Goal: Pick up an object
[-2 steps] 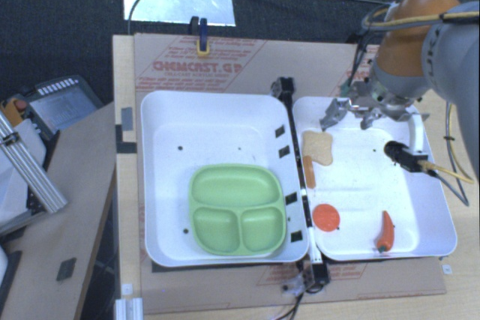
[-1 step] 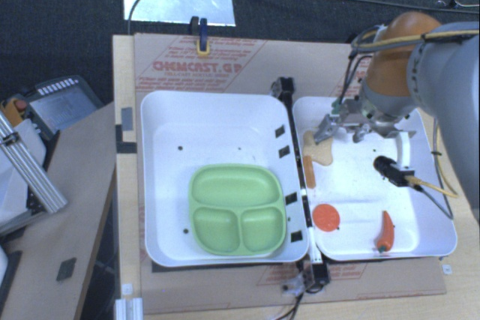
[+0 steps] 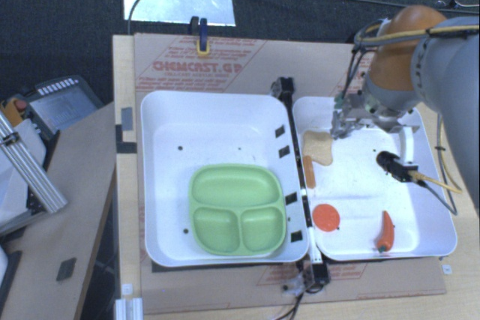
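One tan slice (image 3: 319, 149), nearly as wide as long, lay by the right bin's (image 3: 442, 240) left wall. One brown stick (image 3: 308, 171) lay beside it, running near to far. One red disc (image 3: 326, 217) and one carrot (image 3: 385, 231) lay nearer the camera, and one green plate (image 3: 238, 208) sat in the left bin (image 3: 161, 161). The arm bent down from the right, with the gripper (image 3: 339, 130) at the slice's far corner; whether it was open or closed could not be told.

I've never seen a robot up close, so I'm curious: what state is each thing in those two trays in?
Green divided plate: flat, right way up, in the left bin.
Tan slice: flat in the right bin, beside the pincer.
Brown stick: lying along the right bin's left wall.
Orange disc: flat on the floor.
Red carrot-like piece: on its side, near the front.
Pincer: low over the right bin.
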Motion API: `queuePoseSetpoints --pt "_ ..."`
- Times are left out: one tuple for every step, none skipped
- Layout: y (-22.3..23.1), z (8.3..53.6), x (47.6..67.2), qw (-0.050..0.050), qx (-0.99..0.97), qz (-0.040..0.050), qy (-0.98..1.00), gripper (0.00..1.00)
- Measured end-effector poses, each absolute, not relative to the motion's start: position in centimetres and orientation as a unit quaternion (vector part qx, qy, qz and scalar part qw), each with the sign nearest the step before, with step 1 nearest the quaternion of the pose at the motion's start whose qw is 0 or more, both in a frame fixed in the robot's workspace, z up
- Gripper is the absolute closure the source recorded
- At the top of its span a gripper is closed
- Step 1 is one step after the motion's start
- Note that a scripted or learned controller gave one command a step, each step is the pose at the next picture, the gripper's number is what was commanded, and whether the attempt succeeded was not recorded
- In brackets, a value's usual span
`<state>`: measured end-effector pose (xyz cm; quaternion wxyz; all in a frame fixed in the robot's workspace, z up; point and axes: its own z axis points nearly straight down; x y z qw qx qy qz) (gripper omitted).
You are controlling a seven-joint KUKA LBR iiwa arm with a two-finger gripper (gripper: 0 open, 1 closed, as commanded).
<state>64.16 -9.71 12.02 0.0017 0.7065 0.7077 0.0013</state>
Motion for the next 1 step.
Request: queuePoseSetpoints --pt "-9.4 16.44 64.6 0.002 0.706 0.0016 0.708 1.0"
